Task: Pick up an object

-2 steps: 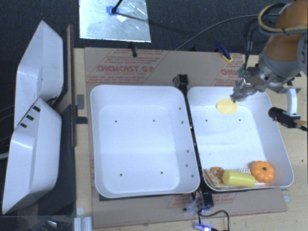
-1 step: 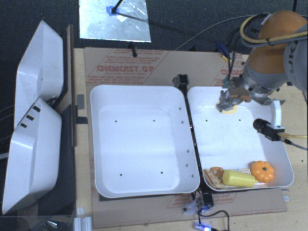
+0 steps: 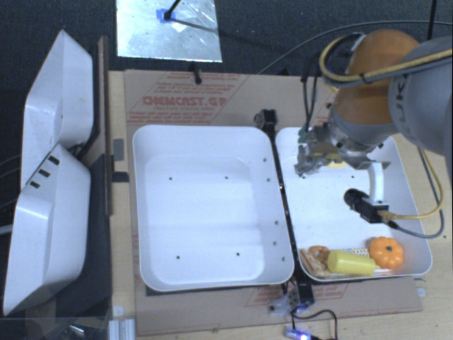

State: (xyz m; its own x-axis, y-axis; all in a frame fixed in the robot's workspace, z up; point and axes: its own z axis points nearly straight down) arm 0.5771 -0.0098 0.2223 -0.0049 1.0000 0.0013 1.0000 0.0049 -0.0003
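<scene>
My gripper (image 3: pixel 309 163) hangs low over the right bin (image 3: pixel 311 211), and I cannot tell its state. My big arm (image 3: pixel 396 83) hides the bin's far corner. A small orange pumpkin (image 3: pixel 386 252), a yellow toy (image 3: pixel 349 263) and a blurry thing sit at the near edge.

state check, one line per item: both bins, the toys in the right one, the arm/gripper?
Left bin: upright on bench.
Right bin: upright, toys along its near edge.
Small orange pumpkin: resting in the bin's near corner.
Yellow toy: lying on its side beside the pumpkin.
Gripper: over the right bin's far end, apart from the toys.
</scene>
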